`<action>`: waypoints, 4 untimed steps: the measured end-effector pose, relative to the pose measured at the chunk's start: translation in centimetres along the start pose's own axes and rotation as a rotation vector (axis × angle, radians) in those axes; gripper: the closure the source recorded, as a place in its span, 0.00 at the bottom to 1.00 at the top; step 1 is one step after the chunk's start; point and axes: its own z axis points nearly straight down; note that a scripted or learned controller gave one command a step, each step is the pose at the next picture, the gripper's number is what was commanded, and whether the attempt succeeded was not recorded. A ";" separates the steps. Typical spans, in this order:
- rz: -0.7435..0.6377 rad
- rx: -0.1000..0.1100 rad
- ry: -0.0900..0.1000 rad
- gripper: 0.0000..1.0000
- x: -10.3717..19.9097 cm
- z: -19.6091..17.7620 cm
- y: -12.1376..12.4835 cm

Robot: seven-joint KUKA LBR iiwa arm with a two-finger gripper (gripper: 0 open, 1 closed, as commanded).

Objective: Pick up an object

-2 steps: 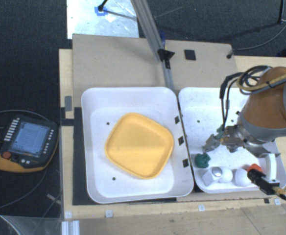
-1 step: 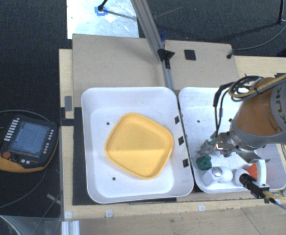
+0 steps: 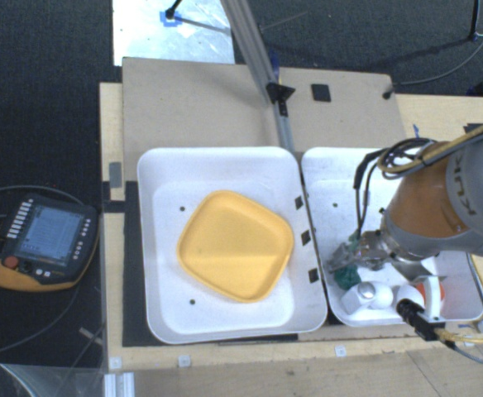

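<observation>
A yellow square plate (image 3: pixel 236 245) lies flat in the left bin (image 3: pixel 155 222). In the right bin (image 3: pixel 332 180), the arm's gripper (image 3: pixel 346 260) is low over the front left corner, right above a small dark green object (image 3: pixel 345 277). Just in front of it lie a white rounded object (image 3: pixel 372 295) and a grey-white piece (image 3: pixel 351 299). A red and white object (image 3: pixel 432 293) lies to their right, partly hidden by the arm's wrist. Whether anything is between the jaws is hidden by the gripper body.
The grey and orange arm (image 3: pixel 440 201) covers much of the right bin's right half. A metal pole (image 3: pixel 254 48) slants over the cardboard behind the bins. A teach pendant (image 3: pixel 41 240) lies on the floor at the left. Cables (image 3: pixel 473 333) run near the bench's front right corner.
</observation>
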 end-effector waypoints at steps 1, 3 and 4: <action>0.000 -0.002 0.000 1.00 0.0 -1.1 0.1; -0.001 -0.007 0.000 1.00 -0.4 -12.6 2.0; -0.002 -0.007 0.000 1.00 0.6 -17.8 2.4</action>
